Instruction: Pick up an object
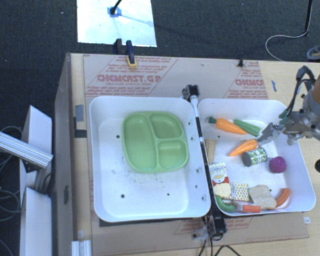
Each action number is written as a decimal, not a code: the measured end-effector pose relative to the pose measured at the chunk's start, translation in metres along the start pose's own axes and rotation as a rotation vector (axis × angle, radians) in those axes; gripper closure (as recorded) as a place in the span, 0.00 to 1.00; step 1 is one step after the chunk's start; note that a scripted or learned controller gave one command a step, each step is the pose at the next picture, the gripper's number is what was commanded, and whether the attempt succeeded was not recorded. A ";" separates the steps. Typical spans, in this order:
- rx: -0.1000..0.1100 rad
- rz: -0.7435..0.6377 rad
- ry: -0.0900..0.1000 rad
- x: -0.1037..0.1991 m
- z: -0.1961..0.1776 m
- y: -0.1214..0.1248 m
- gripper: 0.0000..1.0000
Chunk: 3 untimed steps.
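From above, the desk carries two shallow white bins side by side. The left bin holds a green divided plate, lying flat near its middle. The right bin is crowded with toy food: a carrot with a green top lies near its far left corner, touching a green pepper-like piece to its right. A second carrot lies tilted near the middle, and just beside it sits a small can on its side. A purple ball rests to the right of the can, apart from it. Along the near edge lie a small printed packet, a cracker-like square, a slice of bread, an orange curved piece and some green and red bits that are hard to tell apart. The arm reaches in from the right, and the gripper hangs over the right bin, just above the second carrot and the can, between the pepper piece and the purple ball. Whether the fingers are wide or narrow cannot be told, and nothing can be seen between them.
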<state>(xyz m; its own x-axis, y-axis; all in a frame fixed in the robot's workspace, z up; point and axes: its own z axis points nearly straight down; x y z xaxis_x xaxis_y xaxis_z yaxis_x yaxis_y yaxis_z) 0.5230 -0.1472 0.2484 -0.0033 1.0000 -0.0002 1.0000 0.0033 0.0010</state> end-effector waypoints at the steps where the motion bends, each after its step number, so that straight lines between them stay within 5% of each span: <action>1: 0.003 0.003 0.001 0.012 0.135 -0.016 0.00; 2: -0.001 0.000 0.000 0.027 0.164 0.087 0.00; 3: 0.072 0.004 -0.007 0.039 0.168 0.131 0.00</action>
<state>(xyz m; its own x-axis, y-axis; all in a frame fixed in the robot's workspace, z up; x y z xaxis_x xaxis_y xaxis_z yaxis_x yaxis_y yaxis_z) 0.6545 -0.1078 0.0810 0.0000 1.0000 -0.0077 0.9975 -0.0005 -0.0710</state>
